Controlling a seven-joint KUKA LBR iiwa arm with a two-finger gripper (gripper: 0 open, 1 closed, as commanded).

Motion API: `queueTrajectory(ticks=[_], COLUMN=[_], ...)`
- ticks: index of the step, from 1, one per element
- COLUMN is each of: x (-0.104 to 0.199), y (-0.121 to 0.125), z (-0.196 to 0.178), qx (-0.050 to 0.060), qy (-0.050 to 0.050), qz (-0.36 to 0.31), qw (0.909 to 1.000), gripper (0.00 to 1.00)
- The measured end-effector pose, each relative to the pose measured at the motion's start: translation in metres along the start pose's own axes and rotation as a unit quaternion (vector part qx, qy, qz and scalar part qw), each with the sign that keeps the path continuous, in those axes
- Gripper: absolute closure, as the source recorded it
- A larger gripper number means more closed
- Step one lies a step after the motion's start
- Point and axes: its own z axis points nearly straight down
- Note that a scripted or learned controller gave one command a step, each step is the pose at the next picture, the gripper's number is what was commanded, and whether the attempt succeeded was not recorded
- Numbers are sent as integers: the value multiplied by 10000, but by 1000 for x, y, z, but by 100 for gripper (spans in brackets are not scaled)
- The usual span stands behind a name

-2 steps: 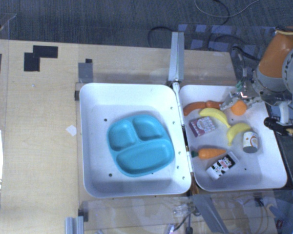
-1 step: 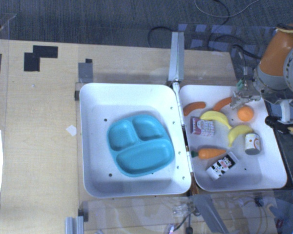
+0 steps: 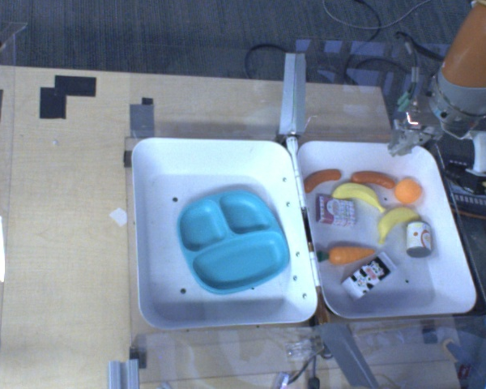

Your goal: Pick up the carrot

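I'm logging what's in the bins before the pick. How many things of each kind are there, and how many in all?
Carrot: 1
Sausages: 2
Bananas: 2
Orange: 1
Cartons: 2
Can: 1
Blue tray: 1
Total: 10

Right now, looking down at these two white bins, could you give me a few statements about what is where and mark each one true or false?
1. The carrot lies in the right bin. True.
2. The blue divided plate sits in the right bin. False: it sits in the left bin.
3. The gripper holds the carrot. False: it hovers at the right bin's far edge, apart from the carrot.
4. Two bananas lie in the right bin. True.
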Motion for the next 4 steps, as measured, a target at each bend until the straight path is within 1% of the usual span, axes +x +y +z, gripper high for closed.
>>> queueTrajectory(ticks=[1, 2, 3, 4], x=[0, -37, -47, -46], y=[0, 9, -46, -43], z=[0, 107, 124, 110], qx=[4, -55, 8, -44], qy=[0, -14, 7, -1], qz=[-3, -649, -594, -601], qw=[10000, 9979, 9982, 9982], gripper=[0, 0, 0, 100])
